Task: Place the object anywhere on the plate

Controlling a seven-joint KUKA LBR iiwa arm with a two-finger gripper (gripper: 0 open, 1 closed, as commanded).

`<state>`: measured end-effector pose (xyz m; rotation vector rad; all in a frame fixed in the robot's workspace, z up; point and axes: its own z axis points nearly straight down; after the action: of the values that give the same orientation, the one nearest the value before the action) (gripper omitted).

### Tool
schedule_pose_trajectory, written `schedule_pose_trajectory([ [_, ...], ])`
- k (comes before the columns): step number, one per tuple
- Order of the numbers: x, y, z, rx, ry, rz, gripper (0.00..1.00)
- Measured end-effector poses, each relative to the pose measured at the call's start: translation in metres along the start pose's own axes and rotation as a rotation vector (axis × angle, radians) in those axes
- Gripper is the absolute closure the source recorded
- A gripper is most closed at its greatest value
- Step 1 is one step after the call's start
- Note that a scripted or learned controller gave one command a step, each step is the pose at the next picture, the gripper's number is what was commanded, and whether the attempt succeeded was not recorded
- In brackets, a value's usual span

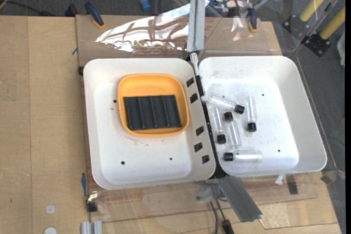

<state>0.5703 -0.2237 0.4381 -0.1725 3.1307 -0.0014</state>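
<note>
The clear plastic vials with black caps [235,127] lay scattered in the right white bin [285,79], none yet on the orange plate [152,84] in the left white bin [104,161]. A good pick would take an outlying vial across its body. The plate's black ridged insert [152,112] left little bare surface. The claw's state could not be told.

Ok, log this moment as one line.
plate: left bin, holds black rack | vials: right bin | none on plate
</note>
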Motion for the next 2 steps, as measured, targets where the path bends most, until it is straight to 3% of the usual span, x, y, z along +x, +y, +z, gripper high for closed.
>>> schedule_pose_trajectory([
  [1, -0.013, -0.001, 0.0, 0.003, -0.006, -0.406, 1.0],
  [2, 0.004, 0.001, 0.0, -0.002, -0.001, -0.808, 1.0],
])
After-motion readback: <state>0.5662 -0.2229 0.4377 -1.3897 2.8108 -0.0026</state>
